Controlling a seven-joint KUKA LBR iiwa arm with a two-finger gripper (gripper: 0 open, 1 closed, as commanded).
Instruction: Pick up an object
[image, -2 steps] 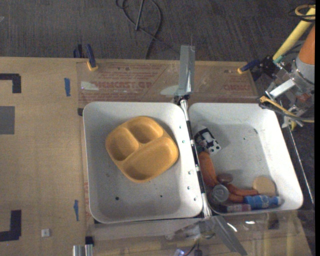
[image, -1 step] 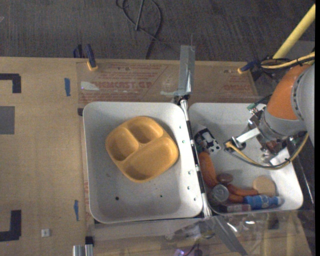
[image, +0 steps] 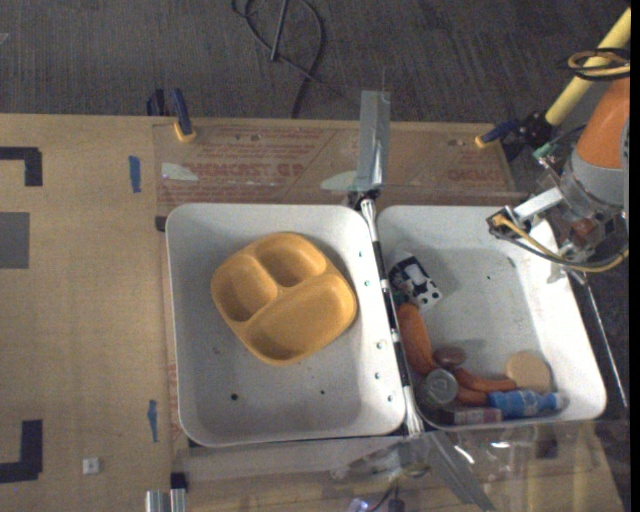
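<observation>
Left bin (image: 190, 330): smooth white tray holding one glossy yellow three-compartment plate (image: 284, 296). Right bin (image: 560, 330): orange sausage-shaped piece (image: 415, 335), round metal can (image: 438, 386), tan disc (image: 529, 371), blue bottle (image: 522, 403), black-and-white item (image: 415, 281). Gripper (image: 575, 235): above the right bin's far right rim; finger state cannot be determined.

The yellow plate (image: 284, 296) looks like smooth plastic. The white bins (image: 195, 380) look smooth too. The bench (image: 80, 330) is plain wood.
</observation>
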